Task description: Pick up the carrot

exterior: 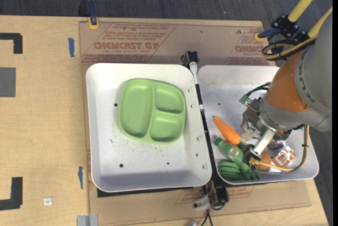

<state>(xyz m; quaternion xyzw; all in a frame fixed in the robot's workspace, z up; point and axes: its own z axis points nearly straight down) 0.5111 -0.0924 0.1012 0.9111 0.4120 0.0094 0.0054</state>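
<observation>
- Fingers were hidden under the wrist hardware of the gripper (253, 140), so you could not tell whether they stood wide or narrow. The gripper hung low over the right bin (222, 82).
- Your carrot (226, 131) lay flat on that bin's floor, just beside the gripper at its 9 o'clock. Its thin tip pointed to 10 o'clock and its thick end to 4 o'clock.
- To do this step well, you probably needed to shift toward 9 o'clock and centre over the thick half. Closing across the carrot's short axis looked best, since a grip along its length would likely have slid off the taper.
- A pale green piece (231, 151) sat against the thick end at 5 o'clock, and a dark green bundle (237, 170) lay beyond it. You risked pinching either one if you came down too far that way.
- The carrot looked like smooth, glossy orange plastic, a round cone, so it might have rolled or squirted out under a light squeeze.
- The bundle was ribbed and stringy, and both bins were hard, white and shallow with rounded rims.
- In the left bin (100, 130), a matte light-green plate (138, 109) with three compartments sat well apart from your work.
</observation>
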